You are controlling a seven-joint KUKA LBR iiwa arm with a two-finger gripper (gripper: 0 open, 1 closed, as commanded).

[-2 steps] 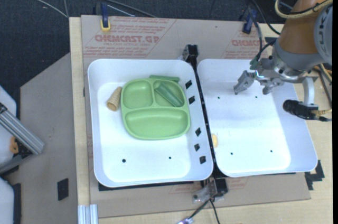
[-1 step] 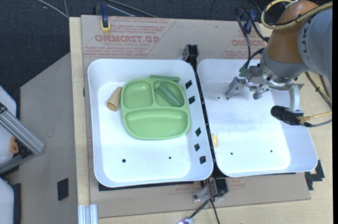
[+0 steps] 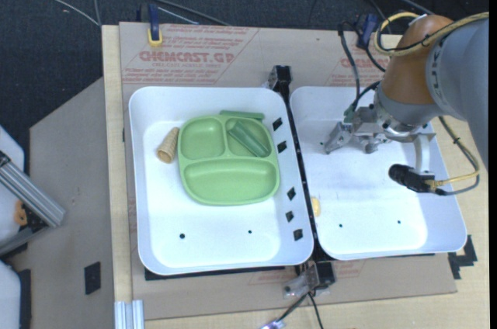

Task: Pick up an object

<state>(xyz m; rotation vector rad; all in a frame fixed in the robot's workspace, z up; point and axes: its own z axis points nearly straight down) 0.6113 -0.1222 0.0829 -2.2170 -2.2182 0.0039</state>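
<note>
A green divided plate (image 3: 227, 161) lies in the left bin (image 3: 155, 234). A darker green piece (image 3: 250, 137) rests in the plate's upper right compartment. A tan cone (image 3: 167, 144) lies just left of the plate, touching its rim. A small yellow bit (image 3: 314, 206) sits at the left wall of the right bin (image 3: 388, 238). My gripper (image 3: 352, 143) hangs low over the upper middle of the right bin, its fingers spread open with nothing between them. It is far from the plate and the cone.
The grey arm with its orange band (image 3: 411, 64) covers the right bin's upper right part. A black fitting with a yellow cable (image 3: 415, 178) juts over the bin's right side. A black clip rail (image 3: 291, 164) divides the bins.
</note>
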